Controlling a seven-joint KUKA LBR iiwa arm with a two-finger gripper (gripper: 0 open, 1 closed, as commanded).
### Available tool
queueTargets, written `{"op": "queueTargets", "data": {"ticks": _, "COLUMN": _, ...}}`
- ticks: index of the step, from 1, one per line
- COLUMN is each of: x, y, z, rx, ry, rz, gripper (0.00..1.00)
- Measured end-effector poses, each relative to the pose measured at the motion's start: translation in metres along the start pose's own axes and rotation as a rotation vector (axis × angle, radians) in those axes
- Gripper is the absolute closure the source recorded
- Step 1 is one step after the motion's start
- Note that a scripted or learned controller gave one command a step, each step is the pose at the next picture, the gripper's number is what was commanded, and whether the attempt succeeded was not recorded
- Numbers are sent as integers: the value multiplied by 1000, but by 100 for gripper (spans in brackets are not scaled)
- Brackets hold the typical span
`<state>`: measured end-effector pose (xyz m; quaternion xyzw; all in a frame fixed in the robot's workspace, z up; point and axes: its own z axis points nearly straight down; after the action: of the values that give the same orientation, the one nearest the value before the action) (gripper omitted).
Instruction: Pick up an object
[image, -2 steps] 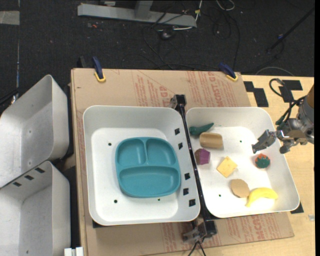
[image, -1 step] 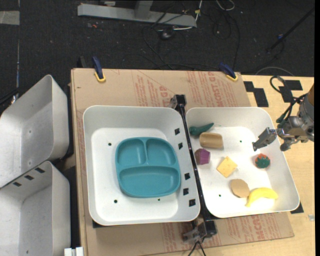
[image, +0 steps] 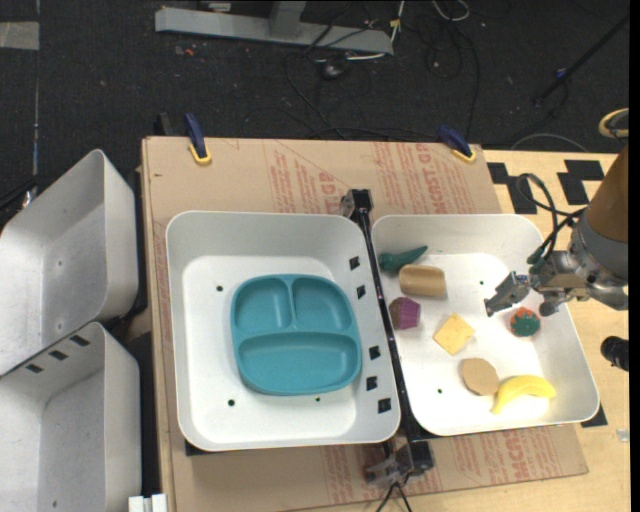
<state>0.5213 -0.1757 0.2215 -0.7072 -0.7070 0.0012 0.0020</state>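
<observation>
The right bin (image: 560, 395) holds several small objects: a green piece (image: 402, 259), a tan block (image: 423, 280), a purple object (image: 405, 313), a yellow wedge (image: 454, 334), a tan oval (image: 479, 376), a yellow banana (image: 522, 390) and a red-and-green strawberry-like object (image: 525, 322). My gripper (image: 522, 292) reaches in from the right, over the bin's right part, just above the strawberry-like object. Its fingers are spread apart with nothing between them.
The left bin (image: 190, 300) holds a teal divided plate (image: 296, 334). A black divider (image: 378, 310) runs between the bins. Two white tubs (image: 60, 330) stand off the board at the left. Cables lie on the dark floor behind.
</observation>
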Motion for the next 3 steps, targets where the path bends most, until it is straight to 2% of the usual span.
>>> {"op": "queueTargets", "data": {"ticks": 1, "x": 0, "y": -8, "z": 46, "rx": 1, "ry": 0, "rz": 2, "gripper": 0}}
{"op": "queueTargets", "data": {"ticks": 2, "x": 1, "y": -11, "z": 110, "rx": 2, "ry": 1, "rz": 2, "gripper": 0}}
{"op": "queueTargets", "data": {"ticks": 3, "x": 1, "y": -9, "z": 96, "rx": -5, "ry": -1, "rz": 4, "gripper": 100}}
